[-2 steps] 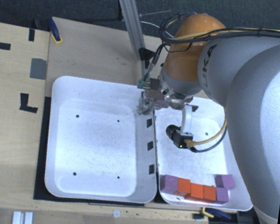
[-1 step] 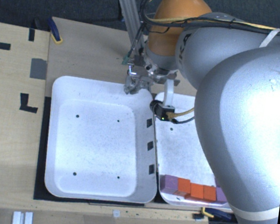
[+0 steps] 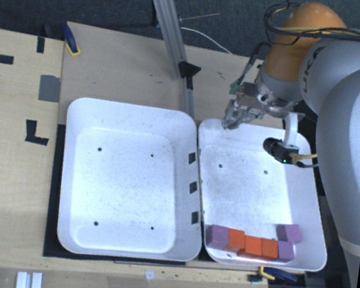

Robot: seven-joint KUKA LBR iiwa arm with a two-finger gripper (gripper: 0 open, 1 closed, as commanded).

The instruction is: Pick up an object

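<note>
Several small blocks lie in a row along the near wall of the right bin (image 3: 306, 191): a purple block (image 3: 218, 236) at the left, orange blocks (image 3: 253, 245) in the middle, and purple blocks (image 3: 289, 234) stacked at the right. My gripper (image 3: 232, 121) hangs over the far left corner of that bin, well away from the blocks. Its fingers point down and look close together, with nothing seen between them.
The left bin (image 3: 71, 158) sits beside the right one, joined by black clips (image 3: 192, 187). A slanted metal rail (image 3: 172, 32) rises behind the bins. My grey arm (image 3: 351, 111) covers the right side. Black tape marks lie on the bench at left.
</note>
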